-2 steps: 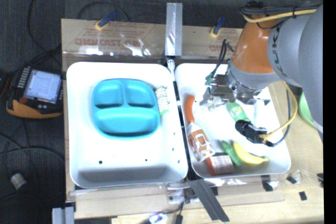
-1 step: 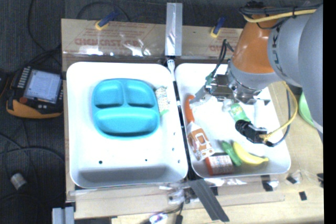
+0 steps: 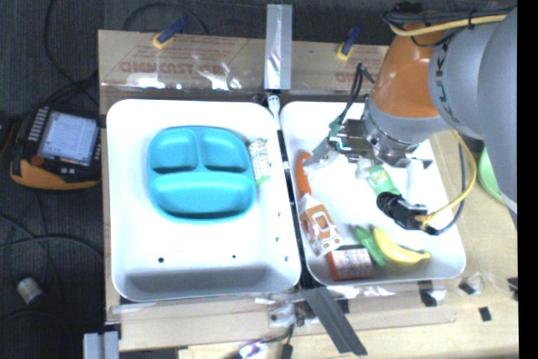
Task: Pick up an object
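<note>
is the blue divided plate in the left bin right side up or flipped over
Right side up: the blue plate lies flat in the left bin, its three hollow compartments facing the camera.

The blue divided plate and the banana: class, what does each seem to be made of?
Blue divided plate: probably moulded plastic, with an even colour, soft sheen and rounded compartment edges. Banana: likely a plastic toy, uniformly bright yellow and glossy, though real fruit cannot be ruled out.

Blue divided tray (image 3: 202, 172), white bins (image 3: 134, 265), yellow banana (image 3: 393, 249), orange band (image 3: 403, 84) on grey arm (image 3: 479, 71)
</note>
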